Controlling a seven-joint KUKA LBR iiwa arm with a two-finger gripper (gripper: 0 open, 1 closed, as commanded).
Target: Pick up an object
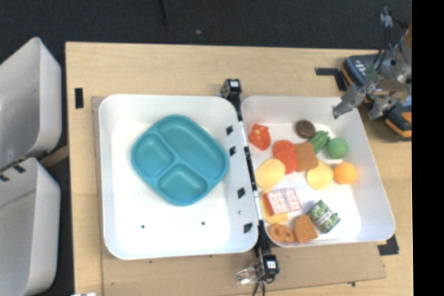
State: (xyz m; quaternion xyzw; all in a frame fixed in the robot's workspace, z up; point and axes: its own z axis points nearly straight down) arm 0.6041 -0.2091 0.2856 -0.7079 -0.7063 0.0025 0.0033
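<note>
Two bins: you have a left bin (pixel 118 232) and a right bin (pixel 371 215) side by side on the wooden bench (pixel 139 66), touching along the middle divider.
Plate: the blue divided plate (pixel 180 159) lies flat in the left bin, tilted a little off square; it is wide and shallow, so you would find it a poor first target.
Arm: you see its end at the far right, over the bench just beyond the right bin's back corner.
Gripper: the gripper (pixel 345 107) hangs above that back corner rim with nothing between its fingers; whether they stand apart or together I cannot tell from this slant.
Pile: your pickable things crowd the middle of the right bin, many touching one another.
Best targets: I judge the brown round piece (pixel 304 127) and the green ball (pixel 337 147) easiest for you, as they sit nearest the gripper with bare floor beside them.
Harder targets: the red-and-white box (pixel 282 202) and the yellow ball (pixel 270 170) are hemmed in by neighbours.
Approach: come straight down, centre over one thing, and keep clear of the bin wall.
</note>
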